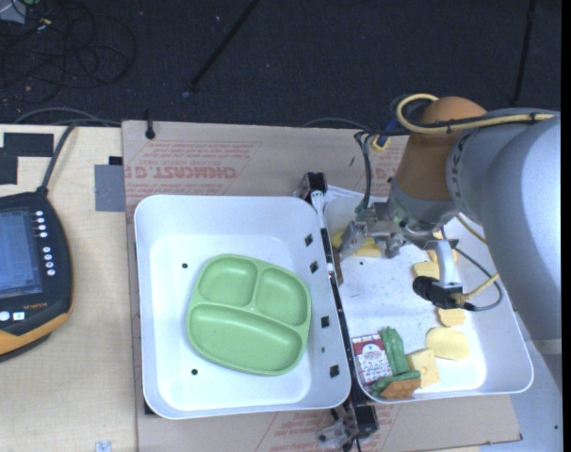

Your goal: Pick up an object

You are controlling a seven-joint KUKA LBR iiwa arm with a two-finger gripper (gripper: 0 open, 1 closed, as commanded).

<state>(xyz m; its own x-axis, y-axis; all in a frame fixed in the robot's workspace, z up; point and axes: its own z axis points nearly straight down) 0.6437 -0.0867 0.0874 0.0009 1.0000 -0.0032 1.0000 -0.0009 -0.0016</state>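
Item: small yellow piece (pixel 368 249) under the gripper (pixel 378 236), far-left of right bin (pixel 512 370); seemingly light, rigid, best pinched across its edges; grip state indiscernible.

A green divided plate (pixel 249 314) lies flat in the left bin (pixel 163 252), near the middle, its three compartments facing up and its two smaller sections toward the far side.

In the right bin (pixel 512 370), several small things lie loose. At the near edge, close to the divider between the bins, a small red and white packet (pixel 369 357) lies flat. Just beside it on the right lies a green stick-shaped item (pixel 395 350), with a brownish piece (pixel 399 387) at its near end. Pale yellow pieces (pixel 448 343) lie to the right of these. Another yellow piece (pixel 426 269) lies farther back, and a further one (pixel 367 248) near the divider.
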